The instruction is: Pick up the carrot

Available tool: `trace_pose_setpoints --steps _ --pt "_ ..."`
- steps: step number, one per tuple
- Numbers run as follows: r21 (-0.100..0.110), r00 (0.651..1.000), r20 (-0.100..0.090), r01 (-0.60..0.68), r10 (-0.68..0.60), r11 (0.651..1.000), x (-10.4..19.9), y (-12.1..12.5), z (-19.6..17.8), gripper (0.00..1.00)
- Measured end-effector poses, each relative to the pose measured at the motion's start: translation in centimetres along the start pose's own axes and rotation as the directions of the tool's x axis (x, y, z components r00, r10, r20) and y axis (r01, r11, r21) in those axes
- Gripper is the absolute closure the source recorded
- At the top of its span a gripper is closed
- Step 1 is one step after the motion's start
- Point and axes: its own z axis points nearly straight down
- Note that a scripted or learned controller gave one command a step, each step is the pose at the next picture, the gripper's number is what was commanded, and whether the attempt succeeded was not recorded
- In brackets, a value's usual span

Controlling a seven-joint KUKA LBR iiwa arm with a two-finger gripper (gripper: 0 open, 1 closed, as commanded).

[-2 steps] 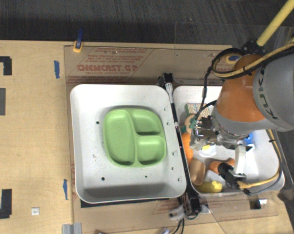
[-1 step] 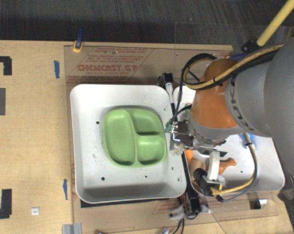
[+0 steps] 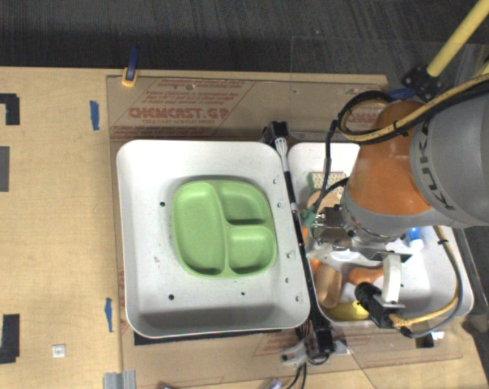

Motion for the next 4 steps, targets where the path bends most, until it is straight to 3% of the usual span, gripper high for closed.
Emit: trace_pose_setpoints --steps 1,2,3,4 --pt "-0.003 0.709 0.0 -0.705 0.705 0.709 4.5 -0.5 0.1 1.0" --pt "0.002 0.903 0.001 -0.429 0.429 0.903 -6.4 1.8 0.0 1.0" --pt "0.003 0.904 0.0 -0.428 0.428 0.904 -6.2 1.8 0.0 0.0" --pt "0.004 0.859 -0.001 -0.512 0.512 0.859 -4.1 0.4 0.0 0.0"
